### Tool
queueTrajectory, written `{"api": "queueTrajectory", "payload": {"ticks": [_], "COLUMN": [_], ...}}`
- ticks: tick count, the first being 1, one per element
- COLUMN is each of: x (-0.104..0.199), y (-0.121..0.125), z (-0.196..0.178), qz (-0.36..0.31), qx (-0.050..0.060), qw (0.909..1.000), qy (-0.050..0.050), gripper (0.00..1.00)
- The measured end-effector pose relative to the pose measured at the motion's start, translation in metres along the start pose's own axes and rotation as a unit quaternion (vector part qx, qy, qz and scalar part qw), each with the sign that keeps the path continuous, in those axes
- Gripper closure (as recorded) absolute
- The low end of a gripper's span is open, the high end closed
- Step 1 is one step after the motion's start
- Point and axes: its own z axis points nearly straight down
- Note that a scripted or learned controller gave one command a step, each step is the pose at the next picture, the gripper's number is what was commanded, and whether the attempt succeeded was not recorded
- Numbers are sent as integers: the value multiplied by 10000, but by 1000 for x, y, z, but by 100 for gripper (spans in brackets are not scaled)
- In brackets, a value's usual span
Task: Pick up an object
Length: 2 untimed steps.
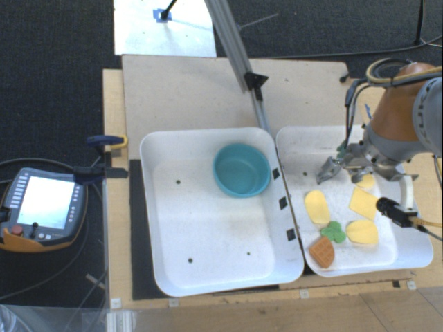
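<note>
Sitting round and glossy, teal bowl (241, 170); smooth yellow pieces (317, 207).

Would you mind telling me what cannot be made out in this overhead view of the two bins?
- Gripper: too small and dim in the camera view to tell open from shut.
- Small yellow piece: partly hidden under the arm's wrist, shape unclear.
- Green item: too small to identify.
- Arm: cut off by the right edge.

No legible text, label, brand or number is presented; the handheld pendant (43, 208) at 9 o'clock displays an unreadable screen.
</note>
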Motion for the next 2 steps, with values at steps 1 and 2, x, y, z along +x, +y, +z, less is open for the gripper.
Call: {"api": "queueTrajectory", "payload": {"ticks": [1,2], "x": [-1,5], "y": [2,1], "z": [-13,-75], "qz": [2,-4], "qx": [-32,-48], "qw": [10000,10000], "qy": [-7,-8], "gripper": [100,100]}}
